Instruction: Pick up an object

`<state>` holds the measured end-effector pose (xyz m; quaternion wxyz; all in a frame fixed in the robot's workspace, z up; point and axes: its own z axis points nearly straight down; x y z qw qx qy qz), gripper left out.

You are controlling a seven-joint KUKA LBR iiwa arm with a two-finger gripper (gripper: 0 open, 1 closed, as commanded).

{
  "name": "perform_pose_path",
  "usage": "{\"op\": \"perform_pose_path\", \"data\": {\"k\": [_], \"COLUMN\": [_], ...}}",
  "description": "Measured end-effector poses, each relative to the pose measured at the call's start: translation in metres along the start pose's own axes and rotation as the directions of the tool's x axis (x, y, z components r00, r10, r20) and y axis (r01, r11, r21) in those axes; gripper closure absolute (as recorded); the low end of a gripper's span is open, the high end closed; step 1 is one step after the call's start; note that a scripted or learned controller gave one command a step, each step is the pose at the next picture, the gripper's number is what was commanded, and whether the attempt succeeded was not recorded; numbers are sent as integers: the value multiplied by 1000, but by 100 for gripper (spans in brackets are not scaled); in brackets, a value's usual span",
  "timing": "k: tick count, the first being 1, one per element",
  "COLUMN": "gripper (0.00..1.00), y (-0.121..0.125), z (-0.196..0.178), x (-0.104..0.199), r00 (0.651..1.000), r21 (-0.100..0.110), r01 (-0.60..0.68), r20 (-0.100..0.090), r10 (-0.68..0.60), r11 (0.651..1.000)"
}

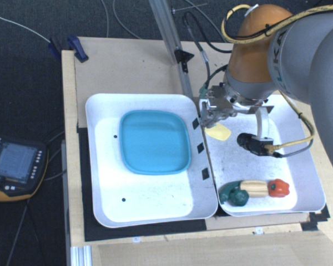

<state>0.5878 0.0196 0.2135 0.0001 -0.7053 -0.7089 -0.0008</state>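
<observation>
The gripper [215,114] hangs low over the right bin [299,148], at that bin's far left corner, hard by the divider between the two bins; whether it is open or closed I cannot tell, as the wrist hides it from above. Just beside it, on the bin floor near the left wall, lies a pale yellow piece [218,132], flat and small, most likely a thin plastic or foam toy. It looks light and a little slippery, and being so flat it offers little to pinch; the best hold would be across its narrow width, coming straight down. The wall beside it leaves scant room for the finger on that side.

Along the near edge of the right bin lie three more things in a row: a dark green lump [234,195] at the near left corner, a tan cylinder [254,188] touching it, and a red toy vegetable [278,188] at the cylinder's other end. The cylinder looks stiff and light, and its round middle would take a grip well, though its neighbours crowd both ends and the near rim stands close. A black cable fitting [254,143] hangs over the middle of this bin.

The left bin [100,148] carries a blue square plate [154,141], broad, smooth and shallow, hard to seize except by its rim. The middle of the right bin's floor is open for moving.
</observation>
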Motion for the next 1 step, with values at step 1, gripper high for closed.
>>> {"op": "perform_pose_path", "data": {"k": [1], "gripper": [100], "y": [-4], "z": [-2], "x": [51], "r00": [1000], "r21": [1], "r01": [0], "r20": [0], "r10": [0], "r11": [1000]}}
